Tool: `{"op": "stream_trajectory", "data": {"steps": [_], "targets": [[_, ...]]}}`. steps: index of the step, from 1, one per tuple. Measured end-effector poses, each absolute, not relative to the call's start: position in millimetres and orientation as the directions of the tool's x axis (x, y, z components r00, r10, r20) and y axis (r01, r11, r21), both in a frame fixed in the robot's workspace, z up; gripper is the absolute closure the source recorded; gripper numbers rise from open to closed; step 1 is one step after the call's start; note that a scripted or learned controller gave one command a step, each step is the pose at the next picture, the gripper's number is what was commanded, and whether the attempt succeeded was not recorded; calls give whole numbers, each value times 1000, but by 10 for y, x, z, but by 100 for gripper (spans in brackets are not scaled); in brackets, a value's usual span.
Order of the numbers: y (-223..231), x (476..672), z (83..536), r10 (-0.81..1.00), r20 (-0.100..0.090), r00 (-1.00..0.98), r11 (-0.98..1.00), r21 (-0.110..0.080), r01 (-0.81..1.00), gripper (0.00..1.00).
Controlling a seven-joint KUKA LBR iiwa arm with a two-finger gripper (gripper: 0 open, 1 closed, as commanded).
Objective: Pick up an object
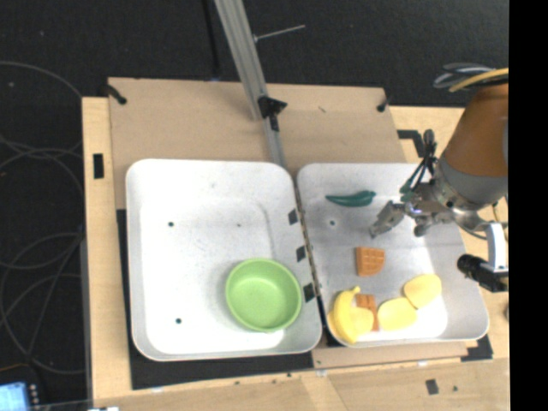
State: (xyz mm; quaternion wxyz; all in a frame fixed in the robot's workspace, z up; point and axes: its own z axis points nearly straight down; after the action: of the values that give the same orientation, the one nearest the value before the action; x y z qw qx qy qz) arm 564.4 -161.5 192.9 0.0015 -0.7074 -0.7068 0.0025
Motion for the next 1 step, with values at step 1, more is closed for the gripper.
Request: {"op": "stream_trajectory", "data": {"steps": [1], "targets": [[-1608,5636,1503,1000,-2,1,-1,-4,1000,0]]}}
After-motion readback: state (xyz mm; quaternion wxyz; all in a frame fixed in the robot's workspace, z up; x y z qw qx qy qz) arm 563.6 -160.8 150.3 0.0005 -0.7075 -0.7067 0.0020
